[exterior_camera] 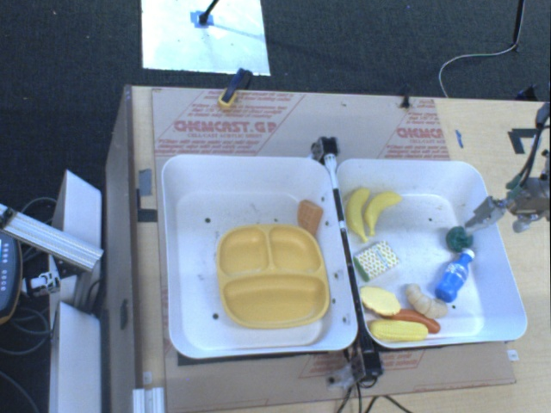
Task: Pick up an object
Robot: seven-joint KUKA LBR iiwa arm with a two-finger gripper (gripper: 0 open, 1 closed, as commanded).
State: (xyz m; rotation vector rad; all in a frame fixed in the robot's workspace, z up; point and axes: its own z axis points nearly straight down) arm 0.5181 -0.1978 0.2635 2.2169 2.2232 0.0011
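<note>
Camera view: gripper (484, 215) sits over the right bin's (495, 275) right edge, finger spread can't be made out, nothing visibly held. Its tip is just beside the dark green ball (457, 238), contact unclear. Blue bottle (453, 275) lies directly below the ball. Bananas (367, 208) near the bin's upper left; corn (398, 330) and hot dog (417, 320) along its bottom edge. Left bin (185, 256) carries a yellow divided plate (272, 275). Bench (224, 123) has brown printed board; dark carpet beyond.

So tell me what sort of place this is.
Probably a robot lab's grasping test bench, not a kitchen: two white bins sit on a board, toy food like bananas and a yellow divided plate fill them, and the gripper reaches in.
</note>
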